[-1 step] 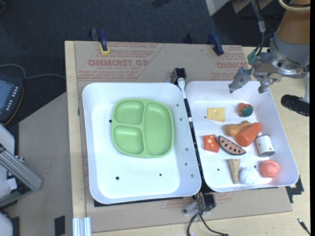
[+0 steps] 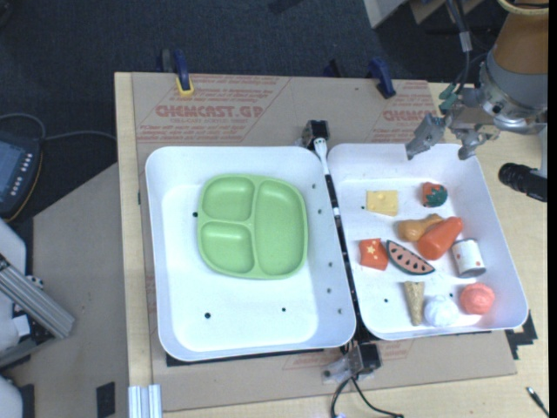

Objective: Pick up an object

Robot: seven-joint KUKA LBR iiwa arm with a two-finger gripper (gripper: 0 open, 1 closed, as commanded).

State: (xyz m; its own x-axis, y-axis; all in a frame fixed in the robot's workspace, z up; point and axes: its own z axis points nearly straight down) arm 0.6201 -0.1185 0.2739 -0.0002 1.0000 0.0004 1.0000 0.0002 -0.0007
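My gripper [image 2: 446,147] hangs over the far edge of the right bin [image 2: 509,273], its two fingers spread open with nothing between them. Below it in that bin lie a yellow cheese wedge [image 2: 382,202], a red and green strawberry [image 2: 434,195], an orange carrot [image 2: 440,237], a tan pear-like piece [image 2: 414,229], a red block [image 2: 373,254], a watermelon slice [image 2: 408,259], a white can [image 2: 467,257], an ice cream cone [image 2: 416,300] and a pink ball [image 2: 477,299].
The left bin [image 2: 165,259] holds a green divided plate [image 2: 253,225]. Two clamps [image 2: 183,72] [image 2: 380,77] grip the far edge of the cardboard board. A black cable post [image 2: 316,133] stands between the bins at the back.
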